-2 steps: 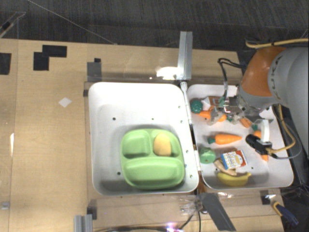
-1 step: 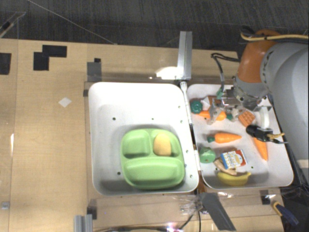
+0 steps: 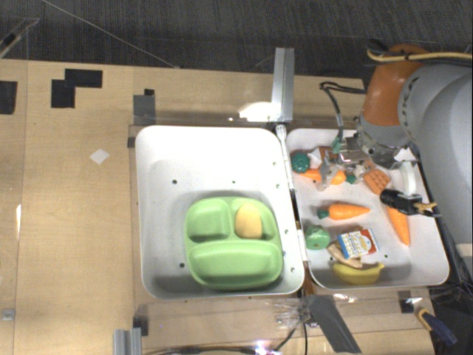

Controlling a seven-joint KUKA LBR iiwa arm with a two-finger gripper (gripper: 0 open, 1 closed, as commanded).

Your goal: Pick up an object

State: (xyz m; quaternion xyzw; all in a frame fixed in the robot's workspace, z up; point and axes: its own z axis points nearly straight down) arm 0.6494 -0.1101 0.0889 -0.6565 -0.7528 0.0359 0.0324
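overhead slant onto both bins (image 3: 222, 143)

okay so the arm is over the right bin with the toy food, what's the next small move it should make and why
Probably a short descent straight down. The gripper hangs at the back of the right bin, just above a small orange piece beside a teal piece, and nothing visibly sits between its fingers.

A pale wooden surface (image 3: 66, 220) fills the scene. Beyond its far edge lies dark carpeted floor (image 3: 185, 13). Black square marks (image 3: 74, 86) sit near that edge.
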